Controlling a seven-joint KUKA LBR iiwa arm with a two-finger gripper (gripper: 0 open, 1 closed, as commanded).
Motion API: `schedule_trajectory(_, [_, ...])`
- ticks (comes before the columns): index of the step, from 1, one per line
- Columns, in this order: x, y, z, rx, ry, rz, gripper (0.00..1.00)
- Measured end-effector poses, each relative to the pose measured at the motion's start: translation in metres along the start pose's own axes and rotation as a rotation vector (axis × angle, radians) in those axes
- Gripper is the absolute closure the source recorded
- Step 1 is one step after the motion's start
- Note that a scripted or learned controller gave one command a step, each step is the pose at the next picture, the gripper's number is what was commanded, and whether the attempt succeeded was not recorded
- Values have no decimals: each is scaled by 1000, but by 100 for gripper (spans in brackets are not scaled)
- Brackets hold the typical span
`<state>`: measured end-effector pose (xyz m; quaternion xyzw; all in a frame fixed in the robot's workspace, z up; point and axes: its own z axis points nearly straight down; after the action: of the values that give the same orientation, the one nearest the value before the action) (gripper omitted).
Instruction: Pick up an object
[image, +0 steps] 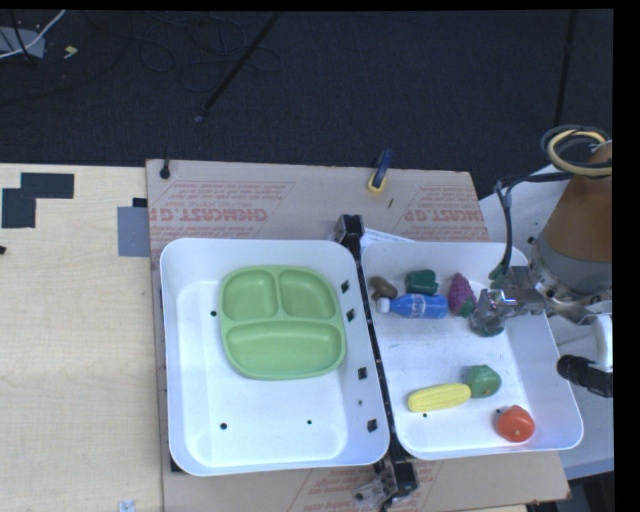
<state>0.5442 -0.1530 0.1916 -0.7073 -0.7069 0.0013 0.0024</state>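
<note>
Arm reaches from right, end effector (488, 318) low over right bin (560, 385), finger state unclear. Right bin: corn (438, 398), tomato (514, 424), blue bottle (418, 306). Left bin: one green plate (281, 323).

Yellow corn (438, 398) lying flat, right bin's front

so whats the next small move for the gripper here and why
Probably a short shift toward the purple toy and then down. The gripper sits in the right bin just beside that toy, nothing shows between its fingers, and the blue bottle lies close on the toy's other side.
</note>
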Motion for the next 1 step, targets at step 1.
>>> schedule_trajectory(1, [-1, 0, -32, -2, 0, -1, 100])
